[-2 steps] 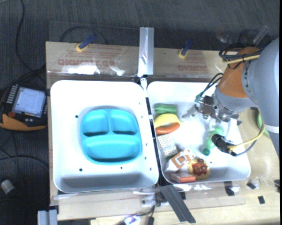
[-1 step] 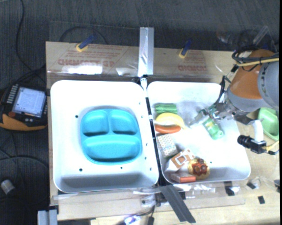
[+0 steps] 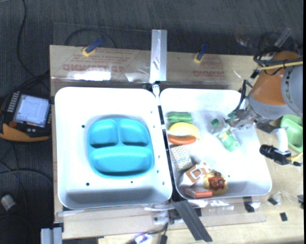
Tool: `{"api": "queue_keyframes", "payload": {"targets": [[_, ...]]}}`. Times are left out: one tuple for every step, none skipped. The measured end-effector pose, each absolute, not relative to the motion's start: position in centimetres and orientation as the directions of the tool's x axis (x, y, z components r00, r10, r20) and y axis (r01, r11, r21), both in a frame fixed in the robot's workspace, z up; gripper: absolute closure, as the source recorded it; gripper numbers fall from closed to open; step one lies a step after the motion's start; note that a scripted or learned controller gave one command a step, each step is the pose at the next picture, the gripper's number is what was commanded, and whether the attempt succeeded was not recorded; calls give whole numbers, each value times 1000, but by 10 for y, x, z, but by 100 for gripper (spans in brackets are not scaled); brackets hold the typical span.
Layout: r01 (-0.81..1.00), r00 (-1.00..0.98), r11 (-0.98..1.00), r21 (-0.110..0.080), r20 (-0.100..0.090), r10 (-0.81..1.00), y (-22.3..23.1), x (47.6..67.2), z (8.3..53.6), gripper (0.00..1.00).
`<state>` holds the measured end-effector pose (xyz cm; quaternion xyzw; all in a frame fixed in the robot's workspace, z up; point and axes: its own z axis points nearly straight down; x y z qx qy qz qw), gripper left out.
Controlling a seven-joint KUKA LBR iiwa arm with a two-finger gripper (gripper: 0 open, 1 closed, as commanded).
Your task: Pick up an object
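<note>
Green bottle (image 3: 228, 140) lies just near of your hand (image 3: 238, 120) in the right bin (image 3: 254, 182); I cannot tell its opening, so centre over it before closing

Glossy blue plastic tray (image 3: 120, 146) sits in smooth white plastic left bin (image 3: 71, 187) on wooden bench (image 3: 112, 60).

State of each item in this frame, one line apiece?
Blue divided plate: flat in the left bin, nothing on it.
Right bin: holds toy food along its left side.
Yellow and orange toy: lying against the divider.
Small green object: lying below the gripper.
Gripper: low over the right bin; grasp unclear.
</note>
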<state>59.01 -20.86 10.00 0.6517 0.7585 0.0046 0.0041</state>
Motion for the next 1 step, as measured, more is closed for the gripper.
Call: {"api": "queue_keyframes", "payload": {"targets": [[991,-136,136,-2,0,991,-120,592,192,100]]}}
